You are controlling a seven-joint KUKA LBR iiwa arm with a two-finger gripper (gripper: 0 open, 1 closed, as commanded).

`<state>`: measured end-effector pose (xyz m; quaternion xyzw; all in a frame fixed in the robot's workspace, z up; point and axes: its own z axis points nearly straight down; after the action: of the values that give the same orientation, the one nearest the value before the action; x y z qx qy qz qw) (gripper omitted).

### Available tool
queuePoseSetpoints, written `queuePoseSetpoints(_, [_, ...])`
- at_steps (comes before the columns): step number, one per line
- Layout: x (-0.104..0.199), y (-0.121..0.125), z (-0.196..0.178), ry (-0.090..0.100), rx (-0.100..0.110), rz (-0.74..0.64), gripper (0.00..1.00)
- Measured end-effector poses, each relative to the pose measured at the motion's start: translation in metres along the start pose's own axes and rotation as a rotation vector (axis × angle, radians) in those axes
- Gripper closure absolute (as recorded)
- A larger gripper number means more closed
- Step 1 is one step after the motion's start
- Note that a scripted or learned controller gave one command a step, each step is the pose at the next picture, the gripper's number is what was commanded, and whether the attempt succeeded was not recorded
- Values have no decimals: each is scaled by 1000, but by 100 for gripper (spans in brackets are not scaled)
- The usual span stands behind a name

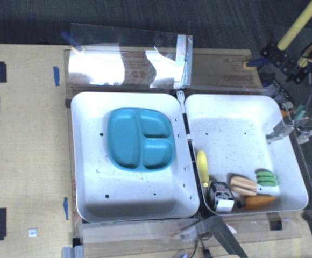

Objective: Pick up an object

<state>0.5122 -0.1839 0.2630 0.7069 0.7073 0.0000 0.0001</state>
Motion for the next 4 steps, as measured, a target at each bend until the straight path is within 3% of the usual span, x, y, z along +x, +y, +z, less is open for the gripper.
queuePoseSetpoints(1, [0,1,-11,-1,-3,0,100])
queuePoseSetpoints(2, [62,-31,57,2,2,-294,100])
queuePoseSetpoints(3, [14,-30,174,-5,-9,-358,100])
queuePoseSetpoints(4, [1,-14,175,-3,-7,-657,100])
